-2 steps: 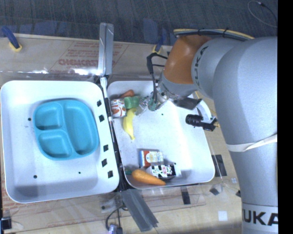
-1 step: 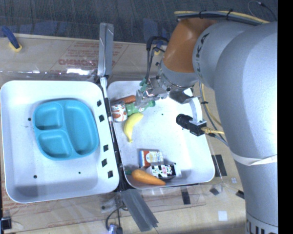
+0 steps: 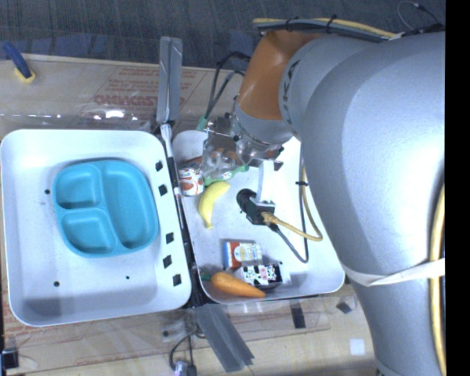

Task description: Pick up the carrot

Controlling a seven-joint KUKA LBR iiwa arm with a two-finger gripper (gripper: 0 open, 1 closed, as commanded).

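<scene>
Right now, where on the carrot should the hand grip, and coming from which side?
Grip the carrot at its thick middle, coming straight down from above. It lies flat, lengthwise along the bin's near wall, tip pointing right, with a small box close behind it. Probably set the fingers across its width; there is little room either side.

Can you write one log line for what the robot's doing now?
hand: above banana | carrot: lying in right bin, untouched | stage: not picked up

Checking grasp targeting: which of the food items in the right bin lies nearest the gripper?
The banana: yellow, curved, just below the gripper. The carrot lies far off at the bin's near edge, beside the small cartons.
</scene>
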